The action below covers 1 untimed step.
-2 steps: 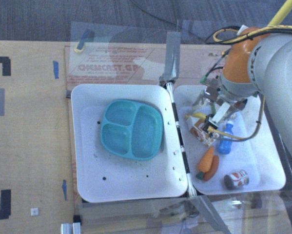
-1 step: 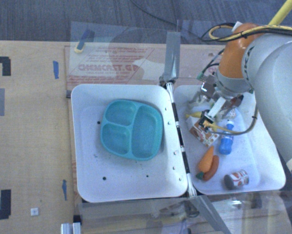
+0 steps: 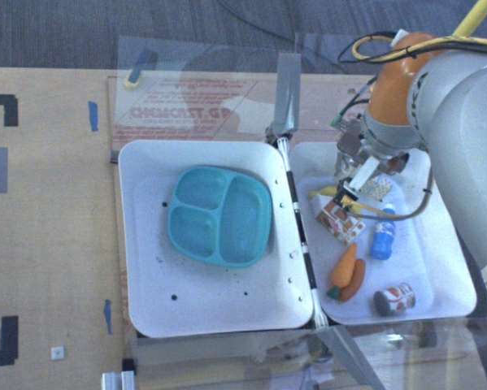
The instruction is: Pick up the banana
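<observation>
Over the right bin [image 3: 438, 295], pincer [image 3: 350, 192] is hanging beside the banana [image 3: 328, 192]; grip state unreadable. Wooden bench [image 3: 48, 242] is sitting on grey floor [image 3: 145, 6].

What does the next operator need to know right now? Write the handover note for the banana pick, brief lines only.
Gripper: low in the right bin, over its upper left part; whether its fingers are open or shut cannot be told.
Banana: only a yellow bit shows beside the gripper, next to a small printed box. It looks to be lying in the bin, not lifted.
Also in the right bin: blue bottle, carrot, sausage, can.
Left bin: teal divided plate.
Done: arm brought down to the banana.
Left: confirm a grasp, then lift.
</observation>
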Each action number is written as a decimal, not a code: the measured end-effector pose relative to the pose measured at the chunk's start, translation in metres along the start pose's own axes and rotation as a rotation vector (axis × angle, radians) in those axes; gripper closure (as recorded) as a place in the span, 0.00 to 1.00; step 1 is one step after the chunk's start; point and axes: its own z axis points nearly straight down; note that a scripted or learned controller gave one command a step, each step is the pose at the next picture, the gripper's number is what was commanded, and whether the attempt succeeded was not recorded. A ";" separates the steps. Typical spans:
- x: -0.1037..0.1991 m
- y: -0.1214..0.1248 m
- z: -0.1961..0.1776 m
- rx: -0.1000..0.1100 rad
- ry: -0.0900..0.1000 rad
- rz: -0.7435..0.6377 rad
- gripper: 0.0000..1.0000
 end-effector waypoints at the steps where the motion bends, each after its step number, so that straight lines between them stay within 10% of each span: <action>1: 0.056 -0.034 -0.086 -0.005 0.001 0.262 1.00</action>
